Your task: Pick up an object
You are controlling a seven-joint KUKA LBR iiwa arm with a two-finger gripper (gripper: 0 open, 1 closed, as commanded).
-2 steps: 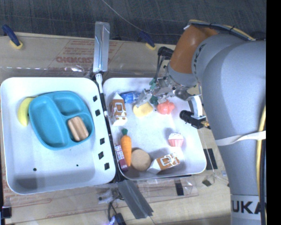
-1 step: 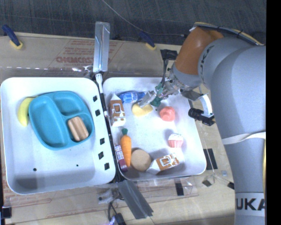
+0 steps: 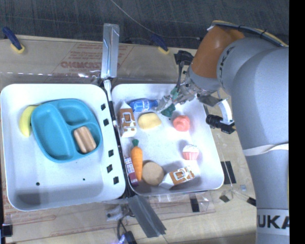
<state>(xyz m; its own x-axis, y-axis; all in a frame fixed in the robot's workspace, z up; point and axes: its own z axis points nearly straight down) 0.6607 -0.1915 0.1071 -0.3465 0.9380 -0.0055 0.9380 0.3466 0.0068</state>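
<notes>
The arm (image 3: 254, 85) reached in from the right side of the counter (image 3: 51, 55), its orange band (image 3: 213, 47) above the far right corner of the right bin (image 3: 213, 161). The jaws (image 3: 172, 104) hung low over the far edge of that bin, next to a blue packet (image 3: 142, 104) and a small teal piece (image 3: 168, 112). Whether the jaws were parted or closed could not be told, and nothing could be seen gripped in them.

The right bin carried most of the things. A yellow lemon-like piece (image 3: 149, 121) lay just beside the blue packet, and a small brown-and-white carton (image 3: 126, 122) stood against the bin's left wall. A pink round piece (image 3: 181, 122) lay near the jaws, toward the right wall. A cupcake (image 3: 190, 152) sat closer to the near right corner. Along the left wall lay a carrot (image 3: 136, 158) with a dark bottle (image 3: 131, 171) beside it, touching a brown round thing (image 3: 153, 173) at the near edge. A second carton (image 3: 181, 176) lay tilted beside it.

The left bin (image 3: 20, 187) held a blue sectioned plate (image 3: 56, 126) with a bread roll (image 3: 84, 139) in its near right compartment. A banana (image 3: 25, 120) lay against the plate's left rim.
</notes>
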